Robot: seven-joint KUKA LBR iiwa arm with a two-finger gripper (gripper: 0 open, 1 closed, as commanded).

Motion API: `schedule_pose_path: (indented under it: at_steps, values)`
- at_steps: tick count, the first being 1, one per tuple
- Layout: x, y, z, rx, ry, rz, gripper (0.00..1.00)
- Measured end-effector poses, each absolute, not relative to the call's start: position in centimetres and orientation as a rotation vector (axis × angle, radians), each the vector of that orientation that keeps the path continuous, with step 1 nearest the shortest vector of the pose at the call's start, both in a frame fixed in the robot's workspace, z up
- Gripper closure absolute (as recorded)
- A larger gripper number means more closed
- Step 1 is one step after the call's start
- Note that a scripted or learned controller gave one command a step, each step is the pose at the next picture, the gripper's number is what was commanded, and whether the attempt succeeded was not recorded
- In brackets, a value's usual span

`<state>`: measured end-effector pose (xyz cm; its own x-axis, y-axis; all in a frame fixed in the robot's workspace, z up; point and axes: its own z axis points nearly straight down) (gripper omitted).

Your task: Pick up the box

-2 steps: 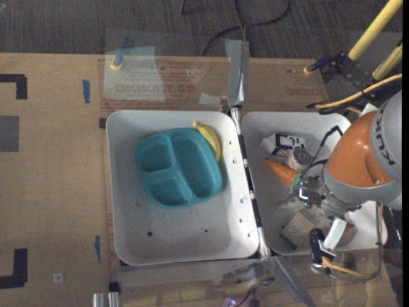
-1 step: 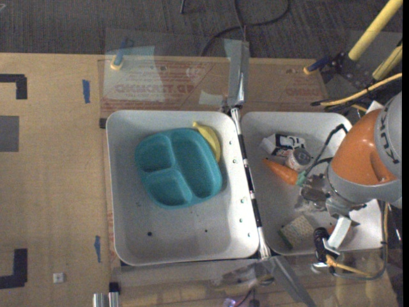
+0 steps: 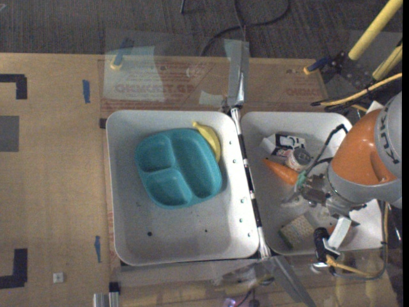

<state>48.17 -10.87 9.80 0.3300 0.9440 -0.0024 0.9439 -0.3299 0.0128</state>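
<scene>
Camera view: arm sits over the right bin (image 3: 358,125), gripper (image 3: 311,190) finger state can't tell, box (image 3: 297,229) lying flat on the bin floor near its front edge, pick not done.

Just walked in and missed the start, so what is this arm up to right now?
The grey and orange arm reaches in over the right bin, which holds a carrot, a small box and other bits. The box lies in the bin, not yet lifted. The left bin holds a teal divided plate with a banana beside it.
</scene>
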Motion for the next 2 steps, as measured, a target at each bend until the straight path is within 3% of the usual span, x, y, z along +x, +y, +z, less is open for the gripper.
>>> schedule_pose_path:
  at_steps: [1, 2]
  values:
    - [53.6, -14.8, 18.4, 2.616, 1.739, -0.001, 0.00]
    - [51.1, -11.7, 10.0, 2.655, 1.685, -0.004, 0.00]
